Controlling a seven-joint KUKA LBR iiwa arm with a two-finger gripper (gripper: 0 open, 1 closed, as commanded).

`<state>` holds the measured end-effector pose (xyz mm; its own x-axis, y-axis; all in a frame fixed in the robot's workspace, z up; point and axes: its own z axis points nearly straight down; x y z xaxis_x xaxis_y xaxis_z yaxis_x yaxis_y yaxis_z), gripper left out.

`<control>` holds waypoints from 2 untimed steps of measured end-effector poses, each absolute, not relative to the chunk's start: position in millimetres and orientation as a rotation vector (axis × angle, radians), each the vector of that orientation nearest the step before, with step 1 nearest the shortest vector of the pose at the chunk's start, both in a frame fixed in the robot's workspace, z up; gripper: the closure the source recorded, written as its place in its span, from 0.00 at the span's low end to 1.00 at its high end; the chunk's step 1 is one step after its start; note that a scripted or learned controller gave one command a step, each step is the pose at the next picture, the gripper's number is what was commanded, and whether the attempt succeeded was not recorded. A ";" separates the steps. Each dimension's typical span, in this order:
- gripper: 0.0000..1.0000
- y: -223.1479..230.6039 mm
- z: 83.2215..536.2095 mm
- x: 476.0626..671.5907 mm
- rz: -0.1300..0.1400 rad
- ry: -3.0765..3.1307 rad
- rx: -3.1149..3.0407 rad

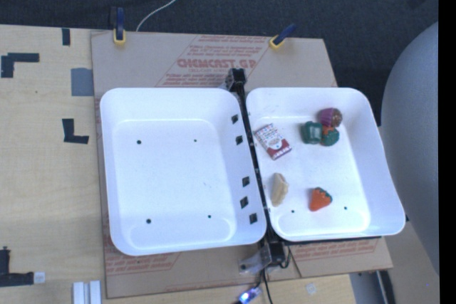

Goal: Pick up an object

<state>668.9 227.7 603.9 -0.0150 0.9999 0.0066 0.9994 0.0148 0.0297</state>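
Observation:
The right bin holds several small objects. A red and white packet lies near its left wall. A green toy piece rests toward the back, touching a dark magenta round piece behind it. A pale tan lump lies at the front left, and a red strawberry-like toy with a green tip sits to its right. A grey part of the arm curves along the right edge, beside and above the bin.
The left bin sits beside the right one, joined by a black clipped divider. Both rest on a cardboard sheet held by yellow and blue clamps at the back. A white cable runs behind.

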 end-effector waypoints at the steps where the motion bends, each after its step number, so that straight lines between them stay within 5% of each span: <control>1: 1.00 229.6 613.4 669.9 0.062 2.221 2.187; 2: 1.00 231.7 623.1 671.1 0.088 2.215 2.179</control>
